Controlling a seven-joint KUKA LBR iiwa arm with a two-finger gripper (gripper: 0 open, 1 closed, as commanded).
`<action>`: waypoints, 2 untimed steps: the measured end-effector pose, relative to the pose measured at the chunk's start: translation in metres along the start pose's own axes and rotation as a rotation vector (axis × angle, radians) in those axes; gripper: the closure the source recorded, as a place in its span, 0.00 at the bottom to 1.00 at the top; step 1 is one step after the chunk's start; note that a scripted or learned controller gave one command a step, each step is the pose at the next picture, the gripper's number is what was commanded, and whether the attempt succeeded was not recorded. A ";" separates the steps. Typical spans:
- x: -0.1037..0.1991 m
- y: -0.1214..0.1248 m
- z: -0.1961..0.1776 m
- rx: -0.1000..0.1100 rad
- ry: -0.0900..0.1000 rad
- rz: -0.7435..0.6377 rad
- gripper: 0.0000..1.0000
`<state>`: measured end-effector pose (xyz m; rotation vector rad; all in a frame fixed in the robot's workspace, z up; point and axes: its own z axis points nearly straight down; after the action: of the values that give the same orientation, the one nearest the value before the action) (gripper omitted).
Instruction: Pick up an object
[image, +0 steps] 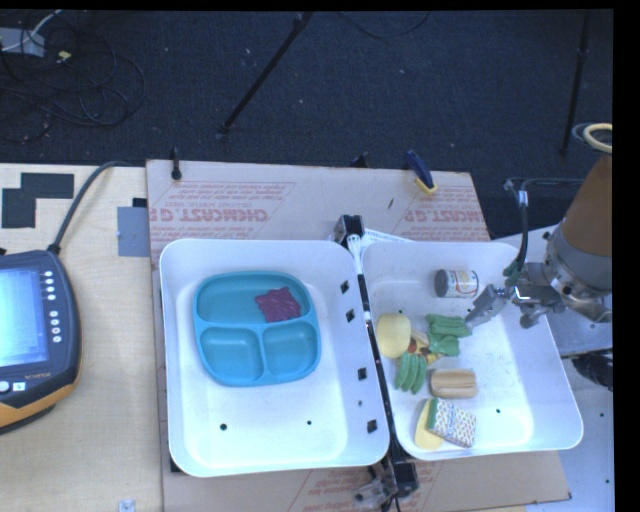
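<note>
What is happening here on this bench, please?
A grey robot arm reaches in from the right, and its claw hangs over the right bin among toy foods: a small can, green vegetables, a yellow fruit, a bread roll. Nothing sits between its fingers. The left bin holds a blue divided tray with a dark red piece.

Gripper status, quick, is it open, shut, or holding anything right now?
Gripper: cannot be told at this size; it sits low over the right bin, just right of the green toy vegetable, with nothing visibly held.
</note>
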<state>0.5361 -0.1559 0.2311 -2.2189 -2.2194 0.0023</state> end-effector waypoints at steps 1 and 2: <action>0.039 0.009 0.135 -0.001 0.002 0.000 0.00; 0.001 0.083 0.138 -0.009 0.000 -0.005 0.00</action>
<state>0.6182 -0.1543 0.0927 -2.2176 -2.2296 -0.0082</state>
